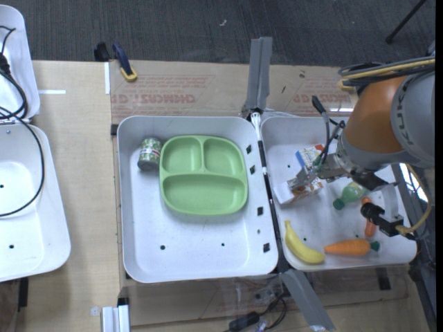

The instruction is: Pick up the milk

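Milk carton: a small white carton with blue and red print (309,157), lying in the right bin (320,216), in that bin's left half and towards the back.
My pincer: (305,183) sits low over the right bin, just in front of the milk carton and seemingly touching it. I cannot tell whether it is wide or narrow, nor whether it has hold of anything.
Closest neighbour: a green bottle (349,194) lies on its side just to the right of my pincer, apart from the milk carton.
Front of the right bin: a banana (300,246) lies along the front-left corner, and a carrot (348,248) lies beside it to the right, with its green end pointing right. Both are well clear of the carton.
Bin wall: the divider between the two bins runs near the carton's left side.
Left bin: (187,247) holds a green divided plate (203,175) and a small can with a green label (149,153) just beside the plate's left edge.
My arm: (374,120) comes in from the right over the back of the right bin, orange band uppermost, wrist slanting down and to the left towards the carton.
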Robot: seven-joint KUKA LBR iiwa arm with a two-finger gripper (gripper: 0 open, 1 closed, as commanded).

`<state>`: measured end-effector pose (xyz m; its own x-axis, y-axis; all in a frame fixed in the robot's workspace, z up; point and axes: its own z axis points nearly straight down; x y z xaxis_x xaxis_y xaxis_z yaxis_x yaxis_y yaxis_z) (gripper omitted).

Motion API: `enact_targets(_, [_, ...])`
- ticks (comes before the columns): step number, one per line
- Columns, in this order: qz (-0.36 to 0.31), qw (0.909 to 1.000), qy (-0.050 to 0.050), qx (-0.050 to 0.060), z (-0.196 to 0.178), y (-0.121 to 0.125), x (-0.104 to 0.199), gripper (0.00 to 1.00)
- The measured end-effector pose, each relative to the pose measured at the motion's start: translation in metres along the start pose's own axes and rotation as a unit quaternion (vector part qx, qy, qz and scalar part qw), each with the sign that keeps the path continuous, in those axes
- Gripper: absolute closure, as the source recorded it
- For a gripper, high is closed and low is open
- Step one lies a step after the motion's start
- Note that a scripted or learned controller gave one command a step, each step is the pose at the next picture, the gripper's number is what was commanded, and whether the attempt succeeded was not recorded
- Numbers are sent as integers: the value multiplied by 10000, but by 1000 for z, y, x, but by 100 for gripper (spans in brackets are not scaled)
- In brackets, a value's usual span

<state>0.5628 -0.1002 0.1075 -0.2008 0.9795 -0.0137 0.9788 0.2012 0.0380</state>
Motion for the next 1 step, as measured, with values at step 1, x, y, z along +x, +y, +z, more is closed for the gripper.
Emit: enact_targets(1, [81, 10000, 19, 16, 0, 0, -1, 0])
